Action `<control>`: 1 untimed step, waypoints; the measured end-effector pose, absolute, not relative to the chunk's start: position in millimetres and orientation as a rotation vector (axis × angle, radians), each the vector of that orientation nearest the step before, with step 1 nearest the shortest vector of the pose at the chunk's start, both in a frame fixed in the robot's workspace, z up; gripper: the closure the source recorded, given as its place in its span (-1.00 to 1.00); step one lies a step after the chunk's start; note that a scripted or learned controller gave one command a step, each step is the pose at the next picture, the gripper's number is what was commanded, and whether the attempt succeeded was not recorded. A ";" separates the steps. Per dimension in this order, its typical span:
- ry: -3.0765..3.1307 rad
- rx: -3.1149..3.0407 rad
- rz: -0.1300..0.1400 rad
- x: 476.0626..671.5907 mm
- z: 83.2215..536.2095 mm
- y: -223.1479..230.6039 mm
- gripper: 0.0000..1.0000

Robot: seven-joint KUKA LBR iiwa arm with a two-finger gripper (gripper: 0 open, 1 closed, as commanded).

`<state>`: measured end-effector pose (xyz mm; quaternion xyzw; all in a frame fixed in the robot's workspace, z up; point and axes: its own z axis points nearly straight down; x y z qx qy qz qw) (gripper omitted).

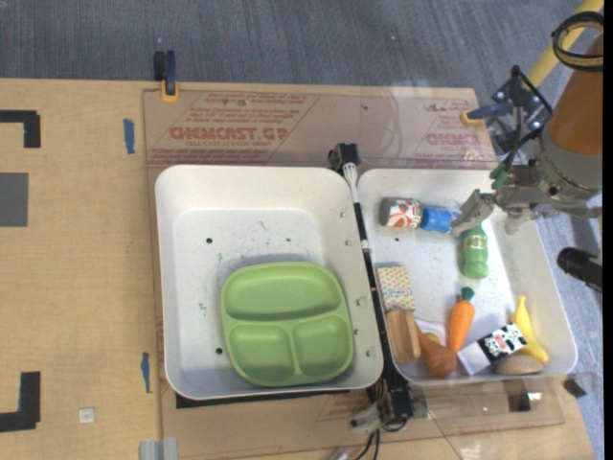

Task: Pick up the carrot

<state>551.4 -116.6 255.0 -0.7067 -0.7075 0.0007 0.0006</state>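
The gripper [490,214] is hanging over the upper part of the right bin [565,326], its two fingers spread apart with nothing between them, just above a small green bottle [475,254]. The carrot [461,321] is lying lower in that bin, green top pointing up, between a wooden block [403,333] and a banana [530,331]. A green divided plate [285,322] is sitting in the left bin [192,199] on the counter [67,286].

The brown surface [77,286] carries a clear sheet [316,127] clamped at its far edge, with two white bins on it: left bin [182,257], right bin [556,305].
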 end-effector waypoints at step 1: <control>-2.410 -2.011 0.004 478.9 235.4 -156.8 -1.00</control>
